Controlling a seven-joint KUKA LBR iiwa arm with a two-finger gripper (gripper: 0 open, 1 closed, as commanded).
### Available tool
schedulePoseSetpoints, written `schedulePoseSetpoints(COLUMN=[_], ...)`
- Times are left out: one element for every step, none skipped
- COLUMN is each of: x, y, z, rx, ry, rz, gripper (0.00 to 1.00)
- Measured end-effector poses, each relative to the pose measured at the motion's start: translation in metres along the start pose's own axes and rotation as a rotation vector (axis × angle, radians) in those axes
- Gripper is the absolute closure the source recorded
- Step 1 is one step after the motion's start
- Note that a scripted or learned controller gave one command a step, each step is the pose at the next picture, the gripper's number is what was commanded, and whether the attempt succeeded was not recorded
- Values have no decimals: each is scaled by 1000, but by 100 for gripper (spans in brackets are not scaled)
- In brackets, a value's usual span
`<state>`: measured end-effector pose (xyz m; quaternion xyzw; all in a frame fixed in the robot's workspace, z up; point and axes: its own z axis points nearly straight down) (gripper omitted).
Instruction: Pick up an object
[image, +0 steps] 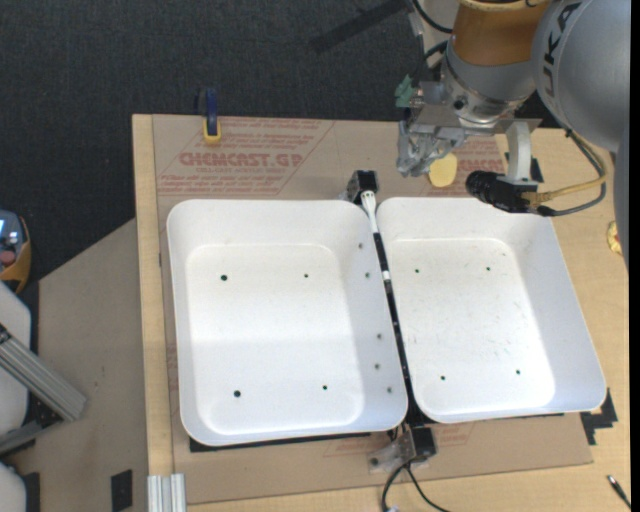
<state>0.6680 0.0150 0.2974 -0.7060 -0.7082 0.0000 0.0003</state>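
Tool (418, 160) hovering above far edge of right bin (560, 300), over the worktop (250, 150).
Small pale yellow rounded object (442, 170) showing just beside the tool tips, past the bin rim; finger state: cannot tell.

From my remote seat, the arm (590, 60) comes in from the top right corner, big grey link up there with the orange band (497, 30) sitting just above the wrist. Wrist is pointed pretty much straight down. The gripper (418, 160) hangs below it, up near the back edge of the bench, raised and not touching anything as far as I can see. Its metal fingers (410, 160) point downward, but from this slanted angle I honestly can't make out how wide they stand.
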Motion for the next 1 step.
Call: schedulePoseSetpoints(x=[-53], y=[-1], z=[-109], rx=[-12], ry=[-3], rz=[7], gripper=[100])
